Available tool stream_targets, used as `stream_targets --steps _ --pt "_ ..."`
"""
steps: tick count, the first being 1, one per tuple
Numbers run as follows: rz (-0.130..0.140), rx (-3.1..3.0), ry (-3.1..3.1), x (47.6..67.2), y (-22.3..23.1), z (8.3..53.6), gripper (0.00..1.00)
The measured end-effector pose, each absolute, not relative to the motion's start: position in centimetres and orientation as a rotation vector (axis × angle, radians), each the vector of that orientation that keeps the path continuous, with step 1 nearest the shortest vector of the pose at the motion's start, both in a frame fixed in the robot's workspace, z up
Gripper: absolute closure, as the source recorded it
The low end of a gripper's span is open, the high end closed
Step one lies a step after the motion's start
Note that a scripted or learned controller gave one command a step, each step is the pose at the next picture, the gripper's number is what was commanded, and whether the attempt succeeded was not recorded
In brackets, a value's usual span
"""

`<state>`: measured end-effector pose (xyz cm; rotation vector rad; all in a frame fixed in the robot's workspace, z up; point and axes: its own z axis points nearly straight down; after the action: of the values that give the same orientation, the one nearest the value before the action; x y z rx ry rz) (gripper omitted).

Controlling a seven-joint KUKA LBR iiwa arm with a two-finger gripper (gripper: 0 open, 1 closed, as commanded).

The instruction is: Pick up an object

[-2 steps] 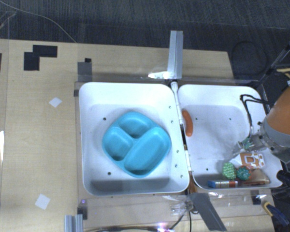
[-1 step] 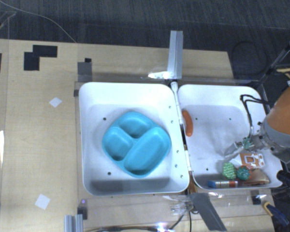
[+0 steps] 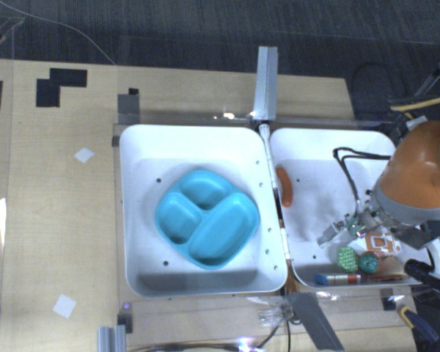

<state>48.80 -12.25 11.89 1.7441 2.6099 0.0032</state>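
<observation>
The end effector (image 3: 336, 232) is seen spread wide in the right bin (image 3: 308, 149), holding nothing. A green ball (image 3: 347, 258) is found just beside it, near the bin's front wall.

Light wood bench (image 3: 51, 218) – two white bins sit directly on it, side by side. Left bin (image 3: 136, 218), right bin (image 3: 308, 152) – walls touching.

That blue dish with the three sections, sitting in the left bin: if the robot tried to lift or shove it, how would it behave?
The blue dish looks like smooth moulded plastic, so it is probably stiff and light. Its glossy, rounded rim could be slippery for two fingers. It lies flat and wide in the left bin, so a push would likely slide it rather than tip it.
</observation>
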Motion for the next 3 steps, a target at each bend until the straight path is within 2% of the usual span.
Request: stream_targets --steps 1,2,3 --pt "0.007 1.779 2.576 56.9 -18.3 8.8 0.0" --pt "0.005 1.533 2.733 63.4 -13.8 10.0 0.0" --pt "-0.024 1.38 2.829 66.6 -10.3 9.0 0.0"
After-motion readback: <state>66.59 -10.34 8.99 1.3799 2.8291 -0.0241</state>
